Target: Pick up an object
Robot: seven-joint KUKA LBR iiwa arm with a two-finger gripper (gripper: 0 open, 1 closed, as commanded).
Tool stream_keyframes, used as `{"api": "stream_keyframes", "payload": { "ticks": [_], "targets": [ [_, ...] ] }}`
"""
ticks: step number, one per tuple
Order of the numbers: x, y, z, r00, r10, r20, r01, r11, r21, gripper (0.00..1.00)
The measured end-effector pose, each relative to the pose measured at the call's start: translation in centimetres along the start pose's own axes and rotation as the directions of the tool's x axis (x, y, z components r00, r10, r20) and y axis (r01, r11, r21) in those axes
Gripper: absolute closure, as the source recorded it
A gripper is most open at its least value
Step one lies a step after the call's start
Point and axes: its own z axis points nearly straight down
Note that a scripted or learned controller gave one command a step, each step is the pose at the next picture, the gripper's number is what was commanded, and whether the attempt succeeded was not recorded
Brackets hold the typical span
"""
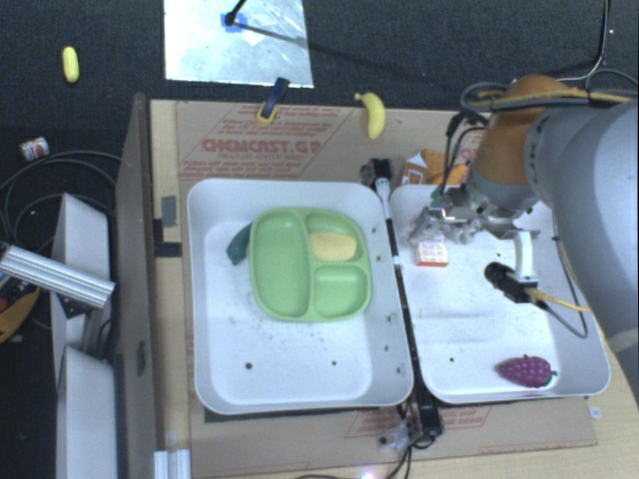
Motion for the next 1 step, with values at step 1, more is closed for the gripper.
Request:
{"api": "stream_keyframes", "payload": {
  "ticks": [1],
  "targets": [
    [-0.92,-0.26,0.03,1.000,0.005,0.002,-0.005,1.000,0.003,0.00]
  ]
}}
